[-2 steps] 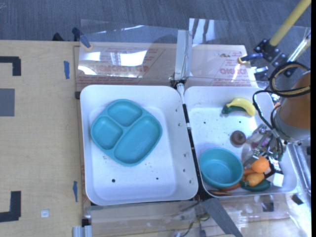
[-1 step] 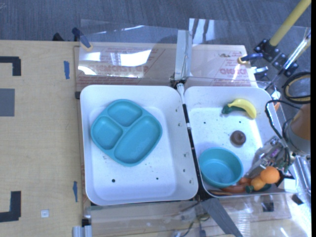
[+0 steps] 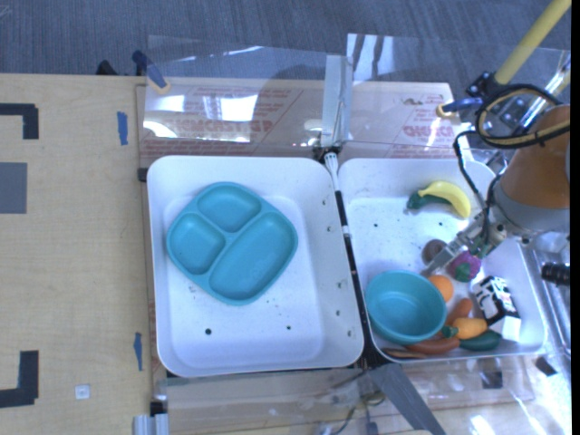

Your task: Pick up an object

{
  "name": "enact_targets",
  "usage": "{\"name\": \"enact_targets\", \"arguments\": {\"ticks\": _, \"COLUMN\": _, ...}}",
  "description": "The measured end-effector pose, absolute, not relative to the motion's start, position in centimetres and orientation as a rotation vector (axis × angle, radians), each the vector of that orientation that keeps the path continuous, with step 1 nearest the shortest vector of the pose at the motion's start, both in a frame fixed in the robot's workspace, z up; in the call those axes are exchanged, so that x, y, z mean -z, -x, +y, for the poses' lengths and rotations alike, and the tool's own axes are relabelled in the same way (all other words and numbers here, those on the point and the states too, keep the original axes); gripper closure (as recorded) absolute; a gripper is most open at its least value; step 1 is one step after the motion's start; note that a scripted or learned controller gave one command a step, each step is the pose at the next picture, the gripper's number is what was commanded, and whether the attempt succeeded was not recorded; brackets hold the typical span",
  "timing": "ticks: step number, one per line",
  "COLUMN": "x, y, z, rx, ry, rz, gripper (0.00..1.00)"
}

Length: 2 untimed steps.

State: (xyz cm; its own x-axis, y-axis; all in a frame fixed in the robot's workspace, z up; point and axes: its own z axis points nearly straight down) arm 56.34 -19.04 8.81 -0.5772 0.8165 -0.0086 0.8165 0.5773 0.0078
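metal hand (image 3: 450,250), grip state unclear, above a round purple toy (image 3: 467,266); glossy curved banana (image 3: 443,196) behind, smooth teal bowl (image 3: 404,305) below-left.

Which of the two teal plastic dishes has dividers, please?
The teal divided plate in the left white bin has three compartments. The round teal bowl in the right white bin has one open hollow.

Red printing runs across the clear plastic panel (image 3: 272,107) standing behind the two white bins, in a strip on the left part and another on the right part, but the letters are too small and blurred to read. No other text, label, brand or number can be read.
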Motion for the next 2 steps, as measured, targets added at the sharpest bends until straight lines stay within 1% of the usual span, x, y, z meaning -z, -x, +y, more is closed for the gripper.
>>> {"name": "enact_targets", "arguments": {"ticks": 1, "x": -10.1, "y": -56.6, "z": -19.1, "rx": -0.004, "ry": -1.432, "rz": 2.772, "gripper": 1.0}}
{"name": "enact_targets", "arguments": {"ticks": 2, "x": -26.7, "y": -53.3, "z": -15.7, "rx": -0.008, "ry": -1.452, "rz": 2.765, "gripper": 1.0}}
